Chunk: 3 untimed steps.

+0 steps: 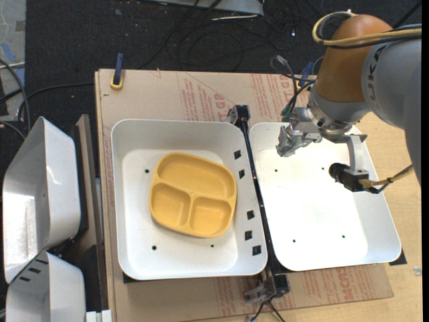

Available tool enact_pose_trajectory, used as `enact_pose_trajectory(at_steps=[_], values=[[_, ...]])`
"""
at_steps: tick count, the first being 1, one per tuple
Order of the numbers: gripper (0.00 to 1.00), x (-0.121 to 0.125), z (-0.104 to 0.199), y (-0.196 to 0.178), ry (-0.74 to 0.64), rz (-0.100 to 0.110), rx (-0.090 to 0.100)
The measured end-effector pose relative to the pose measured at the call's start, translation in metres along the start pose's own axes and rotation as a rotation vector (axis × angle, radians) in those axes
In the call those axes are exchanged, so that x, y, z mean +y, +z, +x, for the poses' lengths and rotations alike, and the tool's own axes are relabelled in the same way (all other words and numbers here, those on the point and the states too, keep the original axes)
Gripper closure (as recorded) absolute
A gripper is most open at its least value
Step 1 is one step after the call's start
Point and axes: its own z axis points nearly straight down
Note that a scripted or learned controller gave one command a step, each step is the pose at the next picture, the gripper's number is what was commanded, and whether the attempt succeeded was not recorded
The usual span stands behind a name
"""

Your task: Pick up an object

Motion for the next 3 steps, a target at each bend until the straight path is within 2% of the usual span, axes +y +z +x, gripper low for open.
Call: enact_pose_trajectory(at_steps=[2,3], values=[[1.00,-0.029,0.091,-0.007,-0.001,-0.002,0.000],[1.00,-0.065,0.136,-0.019,-0.002,0.000,0.001]])
